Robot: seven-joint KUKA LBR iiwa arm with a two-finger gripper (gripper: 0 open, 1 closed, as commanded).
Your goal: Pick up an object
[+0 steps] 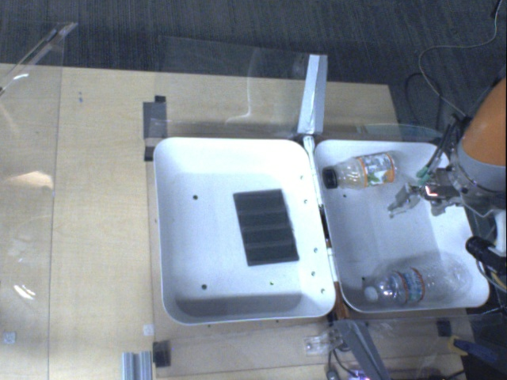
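One fixed camera above, looking down at a slant on the desk (95, 212) and both bins; I enter from its right.

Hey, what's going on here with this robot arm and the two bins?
A robot arm reaches in from the right over the right bin. Its hand hangs above the bin floor, between a bottle with an orange label near the far edge and a clear bottle with a blue label near the front. It holds nothing. The left bin has a dark ridged block lying in the middle.

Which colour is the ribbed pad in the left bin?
Dark grey, nearly black; the ribbed pad shows in the camera view.
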